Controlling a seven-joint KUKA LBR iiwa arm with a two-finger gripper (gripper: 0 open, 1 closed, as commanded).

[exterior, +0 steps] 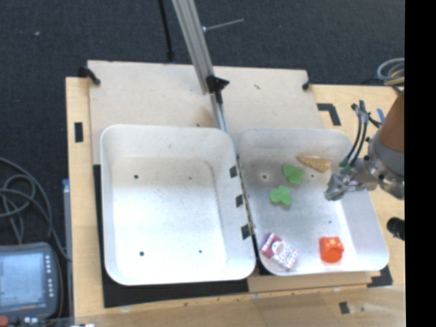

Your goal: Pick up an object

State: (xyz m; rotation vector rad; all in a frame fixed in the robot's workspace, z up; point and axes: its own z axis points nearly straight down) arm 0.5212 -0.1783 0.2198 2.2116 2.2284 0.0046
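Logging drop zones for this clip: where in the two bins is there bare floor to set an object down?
The left bin offers bare floor from wall to wall. In the right bin, room lies between the green pieces and the orange object, and along the top wall. It is crowded around the gripper, the cone and the packet at the near rim.

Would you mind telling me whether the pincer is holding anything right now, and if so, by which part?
Nothing is visibly held: the pincer hovers over the right bin, apart from the objects.
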